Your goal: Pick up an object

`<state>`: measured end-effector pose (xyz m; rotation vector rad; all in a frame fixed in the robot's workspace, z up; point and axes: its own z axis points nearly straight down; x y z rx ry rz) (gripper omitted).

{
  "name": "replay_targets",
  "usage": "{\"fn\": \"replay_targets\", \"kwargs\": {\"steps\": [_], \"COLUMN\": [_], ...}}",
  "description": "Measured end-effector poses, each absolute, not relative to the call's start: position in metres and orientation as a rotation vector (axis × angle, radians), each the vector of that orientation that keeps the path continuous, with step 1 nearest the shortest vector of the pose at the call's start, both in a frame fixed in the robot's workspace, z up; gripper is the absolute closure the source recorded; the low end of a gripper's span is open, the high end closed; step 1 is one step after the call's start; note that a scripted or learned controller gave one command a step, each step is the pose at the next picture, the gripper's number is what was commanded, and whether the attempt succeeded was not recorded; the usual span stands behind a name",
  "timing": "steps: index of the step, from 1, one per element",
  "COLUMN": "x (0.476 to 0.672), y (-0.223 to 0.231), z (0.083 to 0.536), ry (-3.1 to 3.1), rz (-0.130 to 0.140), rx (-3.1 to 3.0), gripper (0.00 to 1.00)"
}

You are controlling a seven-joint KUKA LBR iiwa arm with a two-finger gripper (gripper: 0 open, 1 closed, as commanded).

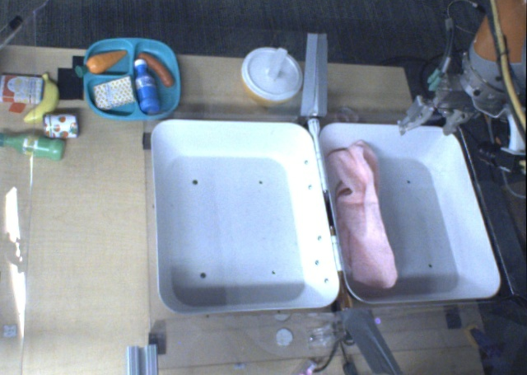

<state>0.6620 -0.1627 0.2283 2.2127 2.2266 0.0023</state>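
Camera view: we note a wooden bench (82,241), two bins, pink cloth (361,215) in right bin (445,225); gripper (432,111) at two o'clock, grip state undeterminable.

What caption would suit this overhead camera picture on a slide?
Arm's gripper hovers at the right bin's far corner; a pink cloth lies along that bin's left side.

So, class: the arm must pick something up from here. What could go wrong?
The pink cloth lies against the right bin's left wall, so a finger may strike the wall or divider. Being soft and folded, it may slip or come up only partly. The gripper sits at the bin's far rim, well away from it.
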Motion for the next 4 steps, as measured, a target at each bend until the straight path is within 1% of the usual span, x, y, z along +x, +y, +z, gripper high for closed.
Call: {"fn": "replay_targets", "kwargs": {"steps": [1, 2, 3, 4], "x": [0.643, 0.610, 0.613, 0.617], "y": [-0.096, -0.106, -0.104, -0.068], "z": [0.092, 0.090, 0.102, 0.216], "ry": [2.309, 2.348, 2.347, 2.719], "rz": [0.009, 0.013, 0.021, 0.005], "rx": [2.121, 2.071, 2.067, 1.563], "gripper": [0.00, 0.00, 1.00, 1.00]}}
